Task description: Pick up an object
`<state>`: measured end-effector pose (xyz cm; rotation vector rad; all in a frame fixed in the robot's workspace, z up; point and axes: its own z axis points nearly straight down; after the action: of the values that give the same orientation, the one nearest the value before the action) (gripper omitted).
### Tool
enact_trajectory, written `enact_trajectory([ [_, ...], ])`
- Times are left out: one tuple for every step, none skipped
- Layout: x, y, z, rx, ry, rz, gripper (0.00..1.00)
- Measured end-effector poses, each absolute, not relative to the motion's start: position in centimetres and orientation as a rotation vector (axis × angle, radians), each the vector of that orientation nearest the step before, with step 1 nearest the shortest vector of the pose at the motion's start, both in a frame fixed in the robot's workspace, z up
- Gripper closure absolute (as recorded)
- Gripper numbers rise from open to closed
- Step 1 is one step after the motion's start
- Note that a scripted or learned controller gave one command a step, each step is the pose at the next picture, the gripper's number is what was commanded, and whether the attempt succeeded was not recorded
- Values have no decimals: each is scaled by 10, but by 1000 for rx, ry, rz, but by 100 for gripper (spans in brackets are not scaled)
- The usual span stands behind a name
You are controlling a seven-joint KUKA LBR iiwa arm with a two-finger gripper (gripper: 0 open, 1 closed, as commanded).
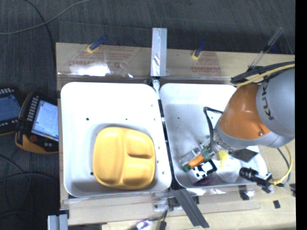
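My gripper (205,153) hangs low over the small cluttered objects (201,166) just beneath it, its state I cannot tell, so I should center on one piece before squeezing.

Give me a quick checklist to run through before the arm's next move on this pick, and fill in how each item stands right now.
1. Arm over a bin: ok. The wrist is low over the right bin, near its front.
2. Things within reach: ok. A small clutter, with an orange piece and a black and white piece, lies beside the gripper.
3. Something held between the fingers: cannot tell. The wrist and the clutter hide them.
4. Single target separated from neighbours: not ok. The small things lie bunched together.
5. Yellow tray out of the way: ok. It lies in the left bin, across the divider.
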<state>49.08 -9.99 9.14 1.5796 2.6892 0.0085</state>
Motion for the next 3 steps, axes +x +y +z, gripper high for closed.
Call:
enact_trajectory([
  [492, -98, 101, 1581, 2694, 14, 100],
  [552, -80, 184, 1256, 2880, 0, 100],
  [574, -84, 194, 1074, 2950, -4, 100],
])
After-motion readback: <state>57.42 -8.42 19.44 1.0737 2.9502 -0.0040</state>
